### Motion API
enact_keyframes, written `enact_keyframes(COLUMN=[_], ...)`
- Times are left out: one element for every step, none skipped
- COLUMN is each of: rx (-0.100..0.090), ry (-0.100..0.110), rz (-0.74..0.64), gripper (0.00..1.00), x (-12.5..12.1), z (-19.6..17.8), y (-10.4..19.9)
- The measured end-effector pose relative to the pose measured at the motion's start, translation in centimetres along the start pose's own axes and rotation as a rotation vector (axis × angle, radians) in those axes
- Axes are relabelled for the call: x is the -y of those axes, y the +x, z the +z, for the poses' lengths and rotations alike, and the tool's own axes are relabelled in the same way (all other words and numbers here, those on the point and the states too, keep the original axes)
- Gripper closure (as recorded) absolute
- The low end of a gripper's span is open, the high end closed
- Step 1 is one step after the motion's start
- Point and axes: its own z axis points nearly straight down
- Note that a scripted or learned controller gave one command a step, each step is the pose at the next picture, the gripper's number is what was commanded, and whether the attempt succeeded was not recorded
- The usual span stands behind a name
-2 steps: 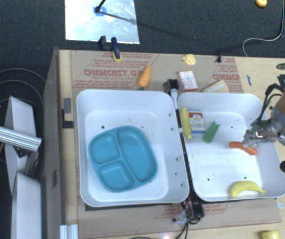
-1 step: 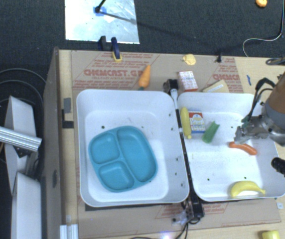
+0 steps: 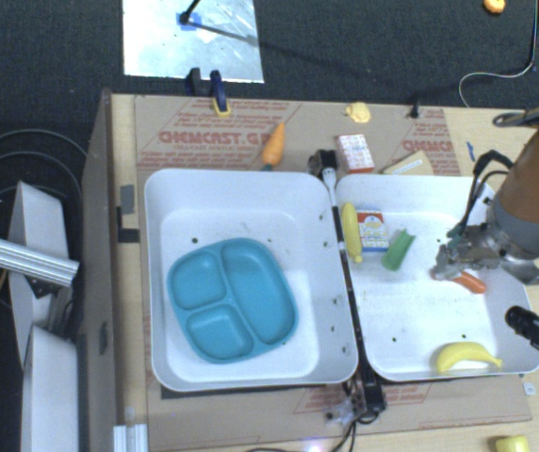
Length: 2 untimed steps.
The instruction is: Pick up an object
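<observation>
The right white bin holds several items: a long yellow piece along its left wall, a small white, blue and red box, a green block, a small orange-red piece and a yellow banana near the front right corner. My gripper hangs low over the right half of this bin, its tip just left of the orange-red piece and right of the green block. I see nothing lifted off the bin floor.
The left bin carries a blue divided plate. Behind the bins, on the cardboard, lie an orange carrot, a small box and a yellow lump. A black part juts over the right bin's right rim.
</observation>
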Motion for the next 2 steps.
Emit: enact_keyframes(rx=[0.002,0.0], ry=[-0.002,0.001], rz=[0.005,-0.001], gripper=[1.0,1.0], x=[-2.9,-1.7], z=[2.0,1.9], y=[-3.0,1.7])
